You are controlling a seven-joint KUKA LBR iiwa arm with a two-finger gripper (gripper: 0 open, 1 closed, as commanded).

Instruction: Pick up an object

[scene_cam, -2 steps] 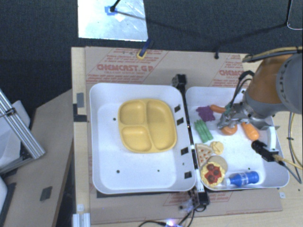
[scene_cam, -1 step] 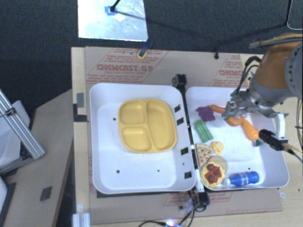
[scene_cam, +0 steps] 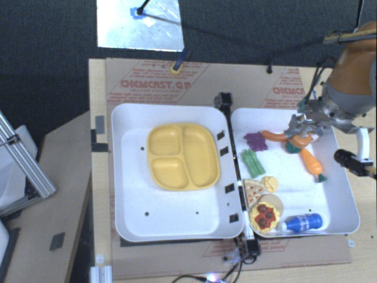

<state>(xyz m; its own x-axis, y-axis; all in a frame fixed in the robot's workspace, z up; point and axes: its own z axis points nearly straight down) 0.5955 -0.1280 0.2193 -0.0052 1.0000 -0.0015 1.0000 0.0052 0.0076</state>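
Observation:
The right bin (scene_cam: 341, 208) holds toy foods. A purple grape bunch (scene_cam: 255, 140) lies beside an orange sausage-shaped piece (scene_cam: 273, 135). A green bean pod (scene_cam: 253, 163) lies below them. An orange carrot (scene_cam: 312, 162) lies at mid right. Near the front are a pizza slice (scene_cam: 254, 188), a small yellow piece (scene_cam: 270, 183), a round pizza (scene_cam: 265, 214) and a blue bottle (scene_cam: 301, 222). My gripper (scene_cam: 300, 133) hangs low over the bin's back right, just above the carrot's top and a teal and orange piece (scene_cam: 296, 143). I cannot see how its fingers stand.
The left bin (scene_cam: 126, 217) holds a yellow three-compartment plate (scene_cam: 182, 156). A black divider (scene_cam: 232, 158) with clips runs between the bins. A shiny metal sheet (scene_cam: 141, 16) lies behind the bench. A black bracket (scene_cam: 353, 161) sticks in at the right edge.

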